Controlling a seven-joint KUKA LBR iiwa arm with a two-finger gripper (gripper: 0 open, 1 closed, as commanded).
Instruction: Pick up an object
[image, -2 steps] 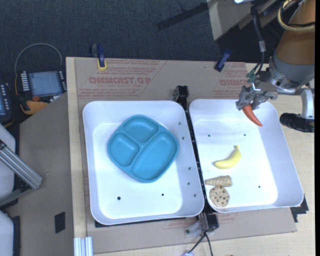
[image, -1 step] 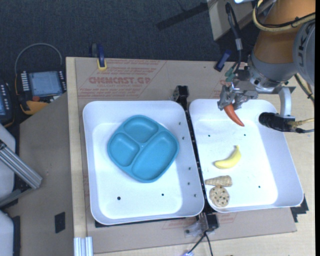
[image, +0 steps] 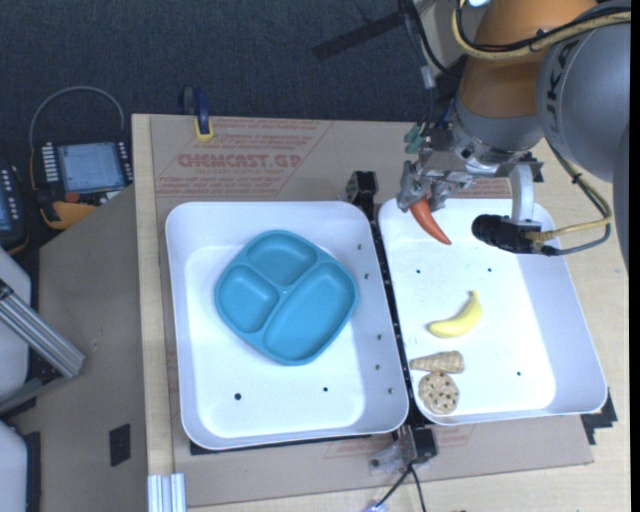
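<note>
Red-orange chili pepper (image: 431, 222) is seen pinched at its top between the closed fingers of the gripper (image: 422, 200), over the right bin's (image: 570, 300) far-left corner. The lift is judged under way; a steady raise is called for next.

You can see the arm (image: 560, 70) run off the top and right edges, so its upper part is cut off. The gripper (image: 425, 195) covers the top end of the red pepper (image: 433, 222), and its fingers are too small to read against the clutter. At the left edge, 1 metal rail (image: 35, 335) and a dark device (image: 8, 205) are cropped.
</note>
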